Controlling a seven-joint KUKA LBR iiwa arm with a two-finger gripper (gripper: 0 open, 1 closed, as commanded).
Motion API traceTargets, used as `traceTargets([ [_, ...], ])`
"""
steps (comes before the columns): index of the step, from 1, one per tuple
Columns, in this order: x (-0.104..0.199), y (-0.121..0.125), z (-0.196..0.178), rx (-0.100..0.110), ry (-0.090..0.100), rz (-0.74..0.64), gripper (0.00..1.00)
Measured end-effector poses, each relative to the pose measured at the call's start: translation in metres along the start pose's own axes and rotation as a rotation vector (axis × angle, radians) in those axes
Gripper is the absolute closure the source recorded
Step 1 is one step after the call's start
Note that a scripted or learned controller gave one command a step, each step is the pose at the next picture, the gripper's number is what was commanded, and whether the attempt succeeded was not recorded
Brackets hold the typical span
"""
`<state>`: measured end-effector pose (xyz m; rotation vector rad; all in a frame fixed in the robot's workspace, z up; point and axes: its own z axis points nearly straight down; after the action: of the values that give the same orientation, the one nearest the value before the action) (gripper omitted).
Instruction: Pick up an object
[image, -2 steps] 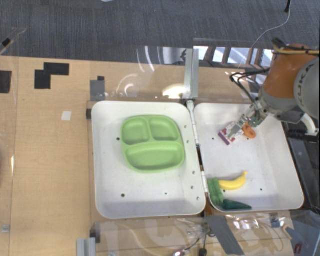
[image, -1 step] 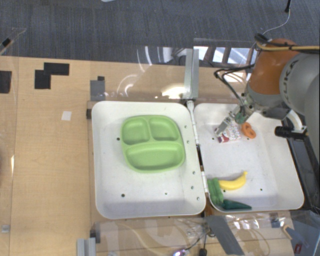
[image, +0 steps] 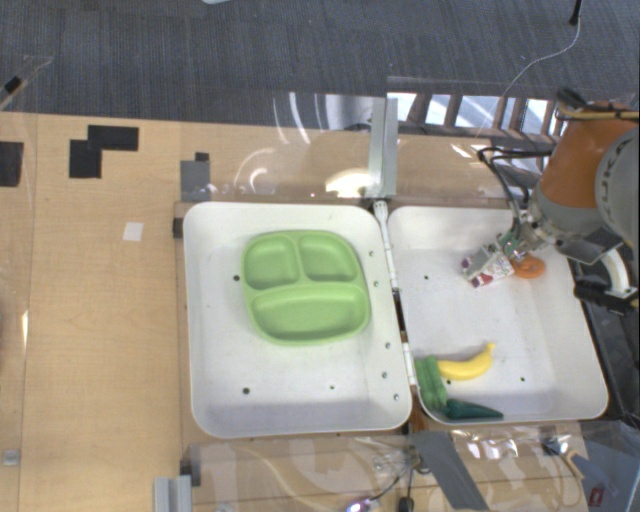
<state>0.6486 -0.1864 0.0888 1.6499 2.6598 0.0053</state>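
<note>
Presently the gripper (image: 497, 262) is hovering in the right bin (image: 560, 400), just beside an orange piece (image: 529, 266). That piece is looking small, light and rigid; gripping across its middle seems advisable.

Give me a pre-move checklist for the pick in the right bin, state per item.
1. Gripper inside the right bin: ok.
2. Target within reach: ok, orange object lies right beside the gripper.
3. Object between the fingers: cannot tell, too small to resolve.
4. Banana away from the gripper: ok, it lies near the bin's front edge.
5. Green object out of the path: ok, in the front corner.
6. Green plate uninvolved: ok, in the left bin.
</note>
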Motion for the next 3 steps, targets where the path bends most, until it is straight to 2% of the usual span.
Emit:
traceTargets([
  [1, -0.016, 0.008, 0.001, 0.004, 0.014, 0.283, 0.00],
  [2, -0.018, 0.018, 0.003, 0.010, 0.018, 0.431, 0.00],
  [3, -0.017, 0.021, -0.007, 0.008, 0.015, 0.421, 1.00],
])
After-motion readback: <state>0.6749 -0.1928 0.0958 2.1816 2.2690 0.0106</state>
